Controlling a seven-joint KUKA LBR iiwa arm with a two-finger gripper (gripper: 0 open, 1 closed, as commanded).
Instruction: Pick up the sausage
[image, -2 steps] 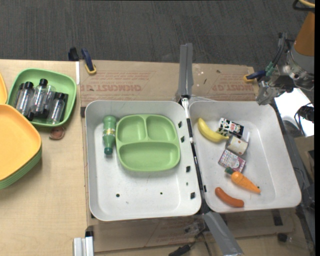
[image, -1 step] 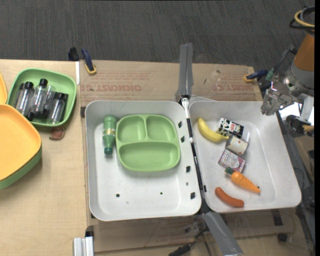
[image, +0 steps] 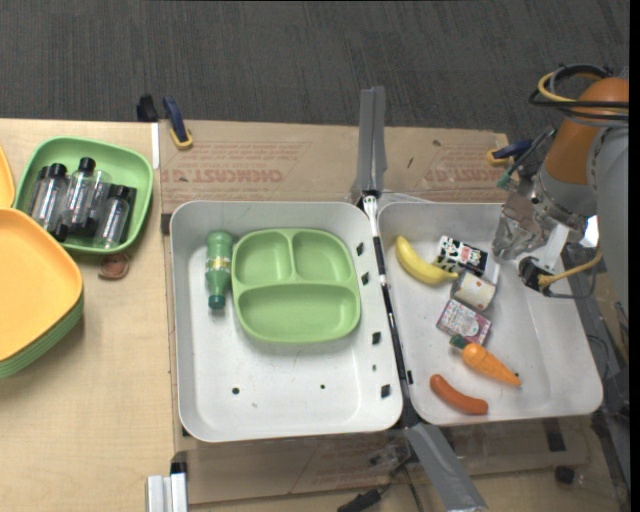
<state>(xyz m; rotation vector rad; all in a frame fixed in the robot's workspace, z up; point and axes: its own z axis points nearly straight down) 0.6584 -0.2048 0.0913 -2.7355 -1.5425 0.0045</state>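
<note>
The sausage, reddish-orange and short, lies near the front edge of the right bin. My gripper hangs over the bin's back right part, well behind the sausage and to its right, apart from it. An orange carrot lies just behind the sausage.
The right bin also holds a banana, a cow-print carton, a small white cup and a pink packet. In the left bin sit a green divided plate and a green bottle. A green tray of bottles and yellow plates stand at far left.
</note>
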